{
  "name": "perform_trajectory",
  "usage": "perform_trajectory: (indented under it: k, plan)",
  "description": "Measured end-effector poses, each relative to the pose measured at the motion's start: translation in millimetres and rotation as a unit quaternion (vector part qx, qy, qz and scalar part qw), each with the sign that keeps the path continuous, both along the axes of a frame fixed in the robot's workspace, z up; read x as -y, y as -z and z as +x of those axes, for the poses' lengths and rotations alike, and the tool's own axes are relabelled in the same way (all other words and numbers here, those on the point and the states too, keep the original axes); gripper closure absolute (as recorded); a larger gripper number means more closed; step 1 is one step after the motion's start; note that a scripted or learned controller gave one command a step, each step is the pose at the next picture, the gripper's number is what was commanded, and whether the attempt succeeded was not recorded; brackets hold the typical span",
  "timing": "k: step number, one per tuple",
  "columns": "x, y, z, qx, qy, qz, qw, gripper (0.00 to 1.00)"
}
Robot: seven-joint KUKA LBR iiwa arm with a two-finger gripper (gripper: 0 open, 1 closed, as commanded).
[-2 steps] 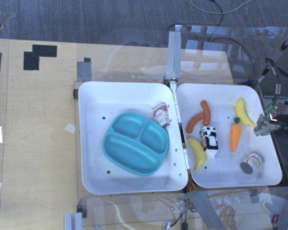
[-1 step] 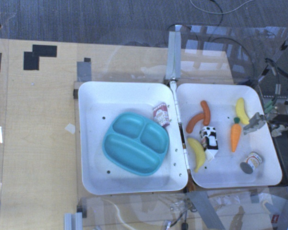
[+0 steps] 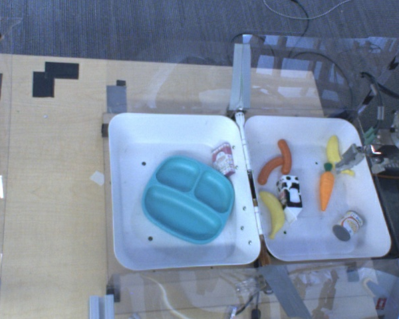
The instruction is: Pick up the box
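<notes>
The box (image 3: 291, 191), a small carton with black and white cow patches, lies in the middle of the right bin (image 3: 366, 244), between a banana and a carrot. My gripper (image 3: 351, 157) reaches in over the bin's upper right edge, next to a yellow fruit (image 3: 332, 149) and just above the carrot's green top. It is about a hand's width to the right of the box and not touching it. Nothing shows between its tips.
The right bin also holds two sausages (image 3: 277, 161), a banana (image 3: 273, 213), a carrot (image 3: 326, 188) and a small can (image 3: 347, 226). In the left bin (image 3: 126, 178) lie a blue divided plate (image 3: 188, 199) and a red and white packet (image 3: 223, 159). A rail (image 3: 249, 178) separates the bins.
</notes>
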State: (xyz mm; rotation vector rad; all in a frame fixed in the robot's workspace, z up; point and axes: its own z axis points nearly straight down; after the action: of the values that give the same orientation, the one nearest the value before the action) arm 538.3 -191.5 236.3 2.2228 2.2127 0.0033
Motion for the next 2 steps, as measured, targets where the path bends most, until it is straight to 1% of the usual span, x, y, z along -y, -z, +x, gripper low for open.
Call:
perform_trajectory:
  k: [1,2]
  plan:
    - [-0.8,-11.9,2.2,0.003,-0.002,-0.0008,1.0000,1.00]
    - [14.5,-12.3,-49.8,0.000,-0.086,-0.0005,0.9963,1.00]
